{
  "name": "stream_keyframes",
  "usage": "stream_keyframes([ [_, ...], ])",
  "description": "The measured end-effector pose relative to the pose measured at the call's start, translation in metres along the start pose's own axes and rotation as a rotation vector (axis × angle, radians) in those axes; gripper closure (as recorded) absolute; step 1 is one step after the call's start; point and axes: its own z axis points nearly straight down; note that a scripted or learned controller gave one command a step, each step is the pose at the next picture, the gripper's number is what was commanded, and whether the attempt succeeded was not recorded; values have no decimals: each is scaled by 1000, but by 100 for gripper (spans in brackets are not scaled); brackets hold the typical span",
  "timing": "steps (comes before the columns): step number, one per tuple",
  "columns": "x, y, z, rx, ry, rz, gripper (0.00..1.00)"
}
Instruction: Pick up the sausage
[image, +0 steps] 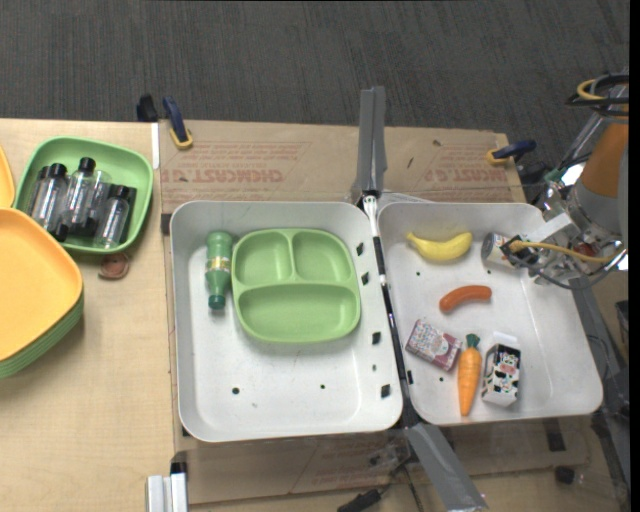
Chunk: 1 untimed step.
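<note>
The sausage (466, 297) lies free in the right bin (560, 400), below and left of the jaws (510, 250), whose spread I cannot tell; they should probably descend straddling its short width, clear of the banana (440, 245).

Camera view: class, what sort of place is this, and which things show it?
Probably a robot lab bench: two white bins clamped to cardboard, toy food like the sausage and banana, and a gripper at the right.
</note>
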Motion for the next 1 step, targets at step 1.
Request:
stream_keyframes([
  [1,23,9,4,-1,2,160,100],
])
